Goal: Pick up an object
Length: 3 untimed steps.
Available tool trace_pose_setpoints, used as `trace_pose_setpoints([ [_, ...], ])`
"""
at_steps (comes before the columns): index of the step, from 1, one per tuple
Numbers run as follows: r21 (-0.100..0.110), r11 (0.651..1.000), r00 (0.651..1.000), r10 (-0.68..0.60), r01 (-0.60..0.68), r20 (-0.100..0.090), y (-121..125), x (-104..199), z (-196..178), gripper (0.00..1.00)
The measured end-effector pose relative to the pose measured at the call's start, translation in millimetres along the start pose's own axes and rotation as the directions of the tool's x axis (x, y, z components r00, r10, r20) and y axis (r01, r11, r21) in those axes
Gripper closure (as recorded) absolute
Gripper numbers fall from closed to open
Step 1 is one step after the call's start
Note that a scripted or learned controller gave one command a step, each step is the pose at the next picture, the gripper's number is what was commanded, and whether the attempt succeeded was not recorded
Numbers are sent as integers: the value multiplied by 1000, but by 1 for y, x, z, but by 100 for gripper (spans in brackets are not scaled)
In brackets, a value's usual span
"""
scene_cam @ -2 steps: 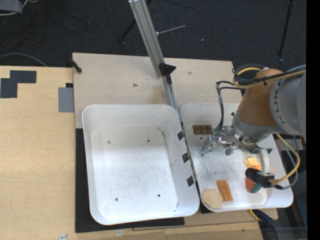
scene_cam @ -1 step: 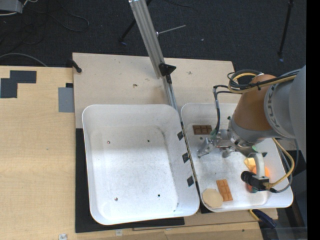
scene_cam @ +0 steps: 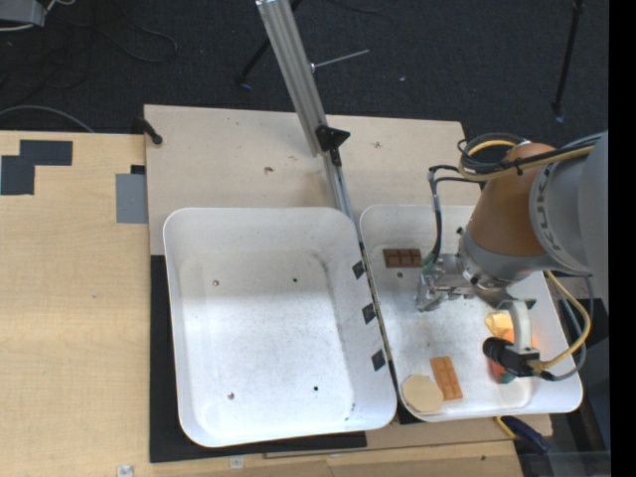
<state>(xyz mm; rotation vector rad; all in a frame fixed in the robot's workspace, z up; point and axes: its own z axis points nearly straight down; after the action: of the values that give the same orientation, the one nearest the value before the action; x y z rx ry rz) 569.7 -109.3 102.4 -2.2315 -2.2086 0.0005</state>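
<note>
My gripper (scene_cam: 431, 296) hangs low over the middle of the right bin (scene_cam: 467, 400), under the orange wrist band. A brown chocolate-like bar (scene_cam: 402, 257) lies just up and left of it near the bin's back. An orange wafer (scene_cam: 445, 377) and a round beige disc (scene_cam: 422, 394) lie at the bin's front, below the gripper. A yellow piece (scene_cam: 500, 323) and a red and green object (scene_cam: 500, 369) sit to the right, partly hidden by the robot's hardware. I see nothing between the fingers.
The left bin (scene_cam: 184, 296) stands beside the right one, divided by a rim with black clips (scene_cam: 369, 312). A slanted aluminium bar (scene_cam: 298, 78) rises behind the bins. The wooden bench extends to the left.
</note>
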Motion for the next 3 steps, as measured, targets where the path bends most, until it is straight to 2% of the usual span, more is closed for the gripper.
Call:
trace_pose_setpoints([
  [2, -4, 1000, 1000, -11, 11, 1, -7, 10, -111, 100],
  [3, -1, 1000, 1000, -11, 11, 1, -7, 8, -128, 100],
])
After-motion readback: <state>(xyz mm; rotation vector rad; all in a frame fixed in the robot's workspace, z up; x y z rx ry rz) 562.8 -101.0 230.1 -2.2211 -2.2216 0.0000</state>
